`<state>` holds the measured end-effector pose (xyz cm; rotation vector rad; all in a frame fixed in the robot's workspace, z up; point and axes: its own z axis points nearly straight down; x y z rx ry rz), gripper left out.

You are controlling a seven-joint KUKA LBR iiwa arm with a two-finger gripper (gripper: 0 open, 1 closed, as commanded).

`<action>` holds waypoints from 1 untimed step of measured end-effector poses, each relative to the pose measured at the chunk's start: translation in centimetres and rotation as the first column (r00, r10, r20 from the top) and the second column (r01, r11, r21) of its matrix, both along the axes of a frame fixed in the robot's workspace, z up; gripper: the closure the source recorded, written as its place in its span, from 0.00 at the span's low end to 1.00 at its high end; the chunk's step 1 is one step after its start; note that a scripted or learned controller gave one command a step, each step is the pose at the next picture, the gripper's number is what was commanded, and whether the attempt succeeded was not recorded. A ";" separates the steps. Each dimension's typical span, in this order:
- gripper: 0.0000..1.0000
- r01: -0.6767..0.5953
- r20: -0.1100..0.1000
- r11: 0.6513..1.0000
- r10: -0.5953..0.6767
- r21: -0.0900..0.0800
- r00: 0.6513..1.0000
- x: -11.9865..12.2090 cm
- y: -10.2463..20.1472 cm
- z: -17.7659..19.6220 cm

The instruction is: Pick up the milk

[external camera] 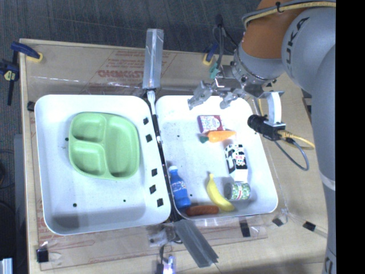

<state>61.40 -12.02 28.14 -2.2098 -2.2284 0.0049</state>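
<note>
Milk carton: white with black cow-style patches, lying flat in the right bin, toward that bin's right wall; any lettering on it is too small to read. Just above the carton lies an orange carrot, touching a small purple box whose print is illegible. Just below the carton sits a green-labelled can on its side, with a yellow banana to the can's left. Farther left of the carton lies a blue bottle, with a brown sausage near the bin's front wall. Gripper: poised above the far rim of the right bin, well apart from the carton, its two fingers spread wide with nothing between them. Left bin: holds a green divided plate. Faint red, mirrored writing marks the bench beyond the bins; unreadable.
</note>
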 end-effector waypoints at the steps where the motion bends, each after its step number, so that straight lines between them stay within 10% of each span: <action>1: 0.00 0.000 0.001 1.000 0.000 -0.001 1.000 -3.9 -5.4 -3.1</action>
